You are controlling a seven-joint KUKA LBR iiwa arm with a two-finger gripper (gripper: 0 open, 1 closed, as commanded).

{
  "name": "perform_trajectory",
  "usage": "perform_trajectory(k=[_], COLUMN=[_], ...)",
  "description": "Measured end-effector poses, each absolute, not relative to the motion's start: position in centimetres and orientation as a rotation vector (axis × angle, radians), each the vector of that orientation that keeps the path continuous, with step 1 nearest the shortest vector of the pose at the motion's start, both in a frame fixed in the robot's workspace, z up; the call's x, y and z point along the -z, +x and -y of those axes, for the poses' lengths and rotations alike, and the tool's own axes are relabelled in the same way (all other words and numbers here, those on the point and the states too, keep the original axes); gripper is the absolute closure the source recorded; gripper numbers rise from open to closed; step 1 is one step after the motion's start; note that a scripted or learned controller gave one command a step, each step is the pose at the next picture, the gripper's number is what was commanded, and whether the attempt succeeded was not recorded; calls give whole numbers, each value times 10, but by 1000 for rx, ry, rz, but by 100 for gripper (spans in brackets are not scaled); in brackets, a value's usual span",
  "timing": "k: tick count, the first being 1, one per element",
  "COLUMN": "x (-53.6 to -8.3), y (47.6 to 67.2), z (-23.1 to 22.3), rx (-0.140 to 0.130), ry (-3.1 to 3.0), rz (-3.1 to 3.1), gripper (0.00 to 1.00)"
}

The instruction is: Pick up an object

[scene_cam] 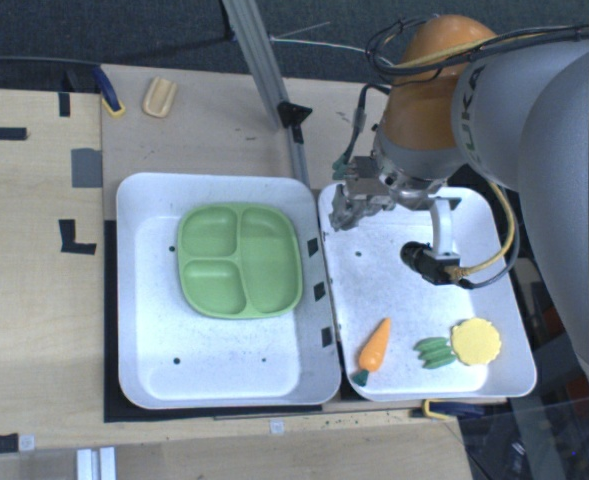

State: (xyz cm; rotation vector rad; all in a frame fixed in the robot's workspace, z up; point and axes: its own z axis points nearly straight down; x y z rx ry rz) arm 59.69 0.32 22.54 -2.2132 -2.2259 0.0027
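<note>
While the carrot [374, 344] lay near the front edge of the right bin [394, 268], beside a yellow toy with green leaves [462, 344], the gripper [346, 208] hung over that bin's far left corner. A green divided plate [240, 259] sat in the left bin [149, 298].

Looking down at a slant from above the bench [34, 268], taking in both white bins, the left bin [134, 298] and the right bin [494, 368], from fairly near, with the arm [514, 98] reaching in from the right.
</note>
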Motion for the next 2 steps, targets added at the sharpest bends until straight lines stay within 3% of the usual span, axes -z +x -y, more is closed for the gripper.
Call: perform_trajectory(k=[2], x=[-229], y=[585], z=[-101], rx=[1], ry=[-2212], rz=[2228], gripper=[100])
